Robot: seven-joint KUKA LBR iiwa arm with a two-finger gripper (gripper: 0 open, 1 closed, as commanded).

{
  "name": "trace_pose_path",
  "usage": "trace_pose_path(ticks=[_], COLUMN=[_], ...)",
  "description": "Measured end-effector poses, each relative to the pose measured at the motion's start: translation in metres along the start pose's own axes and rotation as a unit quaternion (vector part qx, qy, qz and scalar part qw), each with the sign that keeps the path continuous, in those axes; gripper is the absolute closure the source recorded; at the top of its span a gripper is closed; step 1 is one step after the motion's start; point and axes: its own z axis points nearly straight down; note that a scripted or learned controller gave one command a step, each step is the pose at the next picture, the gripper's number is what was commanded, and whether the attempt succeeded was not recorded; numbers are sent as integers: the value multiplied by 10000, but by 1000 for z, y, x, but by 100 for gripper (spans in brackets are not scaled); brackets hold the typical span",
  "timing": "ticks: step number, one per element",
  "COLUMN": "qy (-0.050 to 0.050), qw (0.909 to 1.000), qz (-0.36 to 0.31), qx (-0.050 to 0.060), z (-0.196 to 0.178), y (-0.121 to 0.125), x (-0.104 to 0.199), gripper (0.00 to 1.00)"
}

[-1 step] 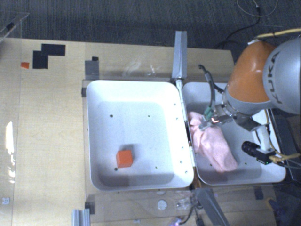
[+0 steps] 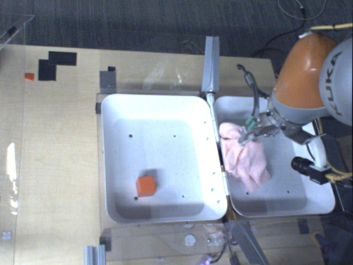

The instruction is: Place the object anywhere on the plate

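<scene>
A pink cloth (image 2: pixel 244 158) lies crumpled in the right bin (image 2: pixel 298 195), against that bin's left wall. My gripper (image 2: pixel 247 136) hangs over the cloth's upper part, its tip at or just above the fabric. The arm's orange band and grey wrist (image 2: pixel 306 87) reach in from the right and cover the bin's far right corner. An orange cube (image 2: pixel 146 186) sits in the left bin (image 2: pixel 160 120), near its front left corner, far from the gripper.
A metal divider post (image 2: pixel 211 65) stands between the two bins at the back. Black cables and a black fitting (image 2: pixel 309 169) lie along the right bin's right side. Black markers (image 2: pixel 55 64) and a small orange tag (image 2: pixel 29 77) sit on the wooden bench to the left.
</scene>
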Motion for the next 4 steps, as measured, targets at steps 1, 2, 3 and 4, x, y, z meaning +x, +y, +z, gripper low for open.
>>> trace_pose_path(ticks=[1, 2, 3, 4], qy=[7, 1, 3, 1], qw=[9798, 9195, 8225, 8226], qz=[-2002, -3931, -5687, -5687], qx=[2, -18, -26, -28], z=[5, -7, -4, -4], y=[43, 85, 129, 129], x=[37, 61, 90, 90], gripper=[100, 100, 100, 0])
